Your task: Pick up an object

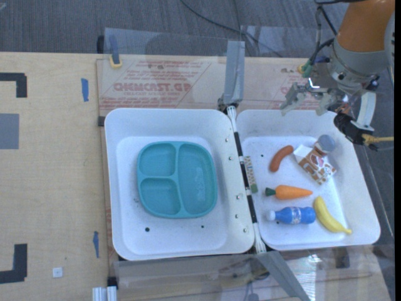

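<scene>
The right bin (357,231) holds several items: a red-orange sausage (281,158), a small carton with a brown cap (316,162), an orange carrot (289,192), a blue bottle (292,216) and a yellow banana (329,216). My gripper (310,99) hangs above the bin's far rim, beyond the sausage and the carton. Its fingers (292,97) are spread apart with nothing between them.
The left bin (119,168) bears a teal divided plate (177,179). A grey divider post (234,74) rises behind the seam between the bins. Cardboard (156,86) lies behind the left bin. The arm's orange band (366,17) is at the top right.
</scene>
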Tool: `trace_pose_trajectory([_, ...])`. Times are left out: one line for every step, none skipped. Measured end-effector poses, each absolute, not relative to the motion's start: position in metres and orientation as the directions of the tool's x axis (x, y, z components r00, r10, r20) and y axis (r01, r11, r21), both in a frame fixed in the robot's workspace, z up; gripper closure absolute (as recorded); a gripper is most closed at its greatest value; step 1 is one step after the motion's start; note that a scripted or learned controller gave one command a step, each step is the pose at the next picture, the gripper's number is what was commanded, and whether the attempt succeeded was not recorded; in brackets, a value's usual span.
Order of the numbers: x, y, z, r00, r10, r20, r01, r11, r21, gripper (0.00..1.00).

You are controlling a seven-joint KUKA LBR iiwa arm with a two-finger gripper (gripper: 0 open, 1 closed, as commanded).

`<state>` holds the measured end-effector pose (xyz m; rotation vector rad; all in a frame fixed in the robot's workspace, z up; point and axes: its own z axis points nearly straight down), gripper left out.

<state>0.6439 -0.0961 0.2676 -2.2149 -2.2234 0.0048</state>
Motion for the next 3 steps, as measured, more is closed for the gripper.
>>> trace_pose_trajectory([0.546,-0.132,0.116,0.117,0.993,0.000,0.993,-0.117,-0.005,0.00])
trace_pose_trajectory([0.531,-0.129,0.088,0.113,0.994,0.002,0.994,-0.113,0.007,0.00])
trace_pose_trajectory([0.505,-0.112,0.088,0.063,0.998,-0.002,0.998,-0.063,0.013,0.00])
